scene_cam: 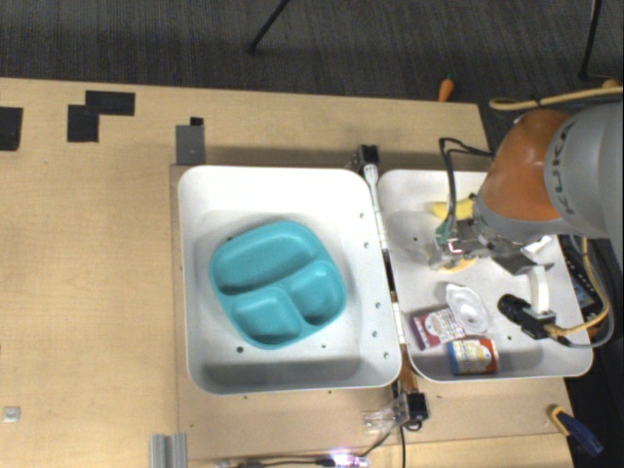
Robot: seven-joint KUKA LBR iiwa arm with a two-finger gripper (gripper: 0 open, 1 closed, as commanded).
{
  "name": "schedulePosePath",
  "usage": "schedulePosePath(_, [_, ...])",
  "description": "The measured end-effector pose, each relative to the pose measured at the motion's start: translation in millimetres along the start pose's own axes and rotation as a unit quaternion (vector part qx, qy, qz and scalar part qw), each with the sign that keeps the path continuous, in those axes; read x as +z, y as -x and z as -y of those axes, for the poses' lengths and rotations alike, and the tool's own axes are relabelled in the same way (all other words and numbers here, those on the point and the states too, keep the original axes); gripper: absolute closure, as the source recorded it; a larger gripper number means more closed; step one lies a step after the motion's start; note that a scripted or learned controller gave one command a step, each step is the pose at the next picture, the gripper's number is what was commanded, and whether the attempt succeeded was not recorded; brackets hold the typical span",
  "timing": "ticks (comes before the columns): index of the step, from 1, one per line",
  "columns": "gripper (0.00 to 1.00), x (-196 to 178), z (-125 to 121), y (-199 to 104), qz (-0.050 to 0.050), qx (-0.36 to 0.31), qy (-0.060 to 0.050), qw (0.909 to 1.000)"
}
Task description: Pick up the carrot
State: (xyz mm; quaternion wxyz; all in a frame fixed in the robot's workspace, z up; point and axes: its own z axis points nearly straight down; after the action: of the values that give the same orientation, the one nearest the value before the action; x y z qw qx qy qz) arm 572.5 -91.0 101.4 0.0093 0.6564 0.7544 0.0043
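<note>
Tan wooden bench over dark carpet, two white bins; the left bin (200, 261) has a teal divided plate (278, 283) in it. The gripper (454, 246) is down in the right bin (561, 359), and I honestly can't tell if it's spread or pinched shut from this angle. I can't pin the carrot down for sure either. My best guess is the yellow-orange sliver (472, 258) peeking out right beside the gripper. If that's it, I'd expect it to be light, stiff and a bit slick, so I'd grab across the thick middle, not the tapered tip.
</note>
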Motion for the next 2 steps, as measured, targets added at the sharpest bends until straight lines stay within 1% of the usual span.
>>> schedulePosePath(1, [0.00, -49, -2, 9, -0.002, 0.083, -0.006, 0.9965])
schedulePosePath(2, [0.00, 10, 9, -6, -0.003, 0.163, -0.008, 0.9867])
